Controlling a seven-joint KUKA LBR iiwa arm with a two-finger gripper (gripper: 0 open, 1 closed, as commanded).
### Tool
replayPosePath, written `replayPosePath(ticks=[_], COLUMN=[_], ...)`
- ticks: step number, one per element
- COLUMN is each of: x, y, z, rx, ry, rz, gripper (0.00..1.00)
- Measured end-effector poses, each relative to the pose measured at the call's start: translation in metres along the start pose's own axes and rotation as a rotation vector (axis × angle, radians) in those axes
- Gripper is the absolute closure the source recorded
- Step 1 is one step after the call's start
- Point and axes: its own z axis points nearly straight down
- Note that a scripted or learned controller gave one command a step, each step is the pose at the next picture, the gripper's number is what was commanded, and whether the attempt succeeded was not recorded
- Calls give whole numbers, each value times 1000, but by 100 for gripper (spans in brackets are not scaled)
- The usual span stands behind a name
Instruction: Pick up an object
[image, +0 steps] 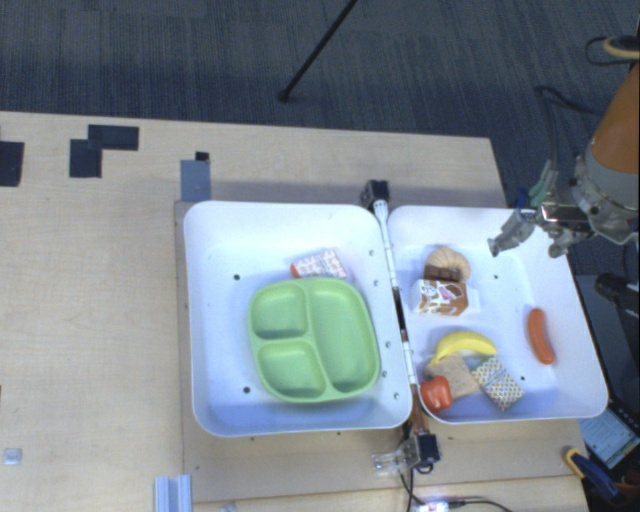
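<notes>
My gripper (528, 243) hangs over the far right corner of the right bin (585, 400), open, with nothing between its fingers. The right bin holds a brown muffin (446, 264), a brown-and-white packet (442, 296), a yellow banana (465, 345), a slice of bread (458, 375), a red pepper (436, 394), a checkered packet (498, 383) and an orange sausage (541, 335). The sausage lies nearest the gripper, below it toward the front. The muffin is to the gripper's left.
The left bin (210, 300) holds a green divided plate (315, 338) and a red-and-white packet (320, 264) behind it. A black clamp (376, 192) sits at the far end of the wall between the bins. Cables lie at the front edge (410, 462).
</notes>
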Motion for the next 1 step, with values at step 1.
replayPosePath(ticks=[1], x=[-3], y=[10], z=[147], rx=[-6], ry=[-2], rz=[4], gripper=[0])
